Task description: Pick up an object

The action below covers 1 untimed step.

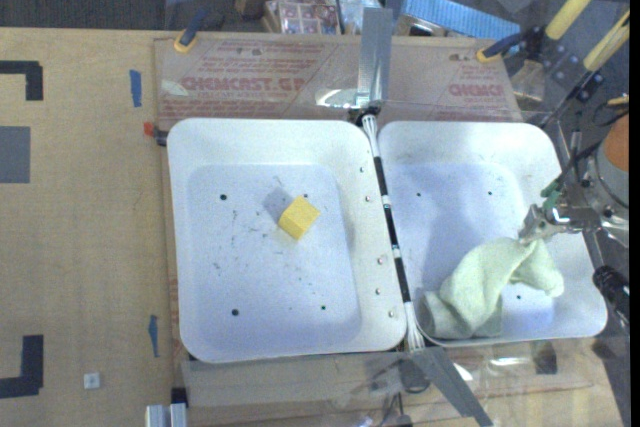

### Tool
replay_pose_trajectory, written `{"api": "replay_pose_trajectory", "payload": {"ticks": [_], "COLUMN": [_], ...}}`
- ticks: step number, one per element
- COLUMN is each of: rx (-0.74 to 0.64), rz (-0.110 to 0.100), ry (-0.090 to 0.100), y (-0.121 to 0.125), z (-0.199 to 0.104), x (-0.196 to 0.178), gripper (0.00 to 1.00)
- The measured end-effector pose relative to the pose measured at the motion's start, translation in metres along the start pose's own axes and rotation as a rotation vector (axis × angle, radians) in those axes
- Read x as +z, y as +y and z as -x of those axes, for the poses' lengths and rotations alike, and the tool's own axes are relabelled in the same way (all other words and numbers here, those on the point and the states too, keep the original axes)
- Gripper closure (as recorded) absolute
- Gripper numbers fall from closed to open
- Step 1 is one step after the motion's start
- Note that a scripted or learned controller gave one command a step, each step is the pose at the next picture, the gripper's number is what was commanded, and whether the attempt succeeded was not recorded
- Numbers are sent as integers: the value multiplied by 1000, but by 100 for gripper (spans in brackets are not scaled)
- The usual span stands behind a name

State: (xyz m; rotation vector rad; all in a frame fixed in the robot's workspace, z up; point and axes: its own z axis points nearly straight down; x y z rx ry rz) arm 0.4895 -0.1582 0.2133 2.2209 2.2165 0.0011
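A pale yellow-green cloth lies crumpled at about five o'clock in the right bin, its upper corner drawn up toward three o'clock. There the gripper pinches that corner between its fingers. A small yellow block sits near the centre of the left bin, well apart, with nothing between cloth and gripper.

Grey metal arm with thin dark cables, an orange patch, small silvery jaws.
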Motion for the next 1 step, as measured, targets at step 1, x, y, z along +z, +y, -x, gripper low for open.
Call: {"api": "replay_pose_trajectory", "payload": {"ticks": [1], "rx": [-275], "rz": [2], "ry": [-2], "y": [-9], "z": [52], "x": [-98], "gripper": [100]}}
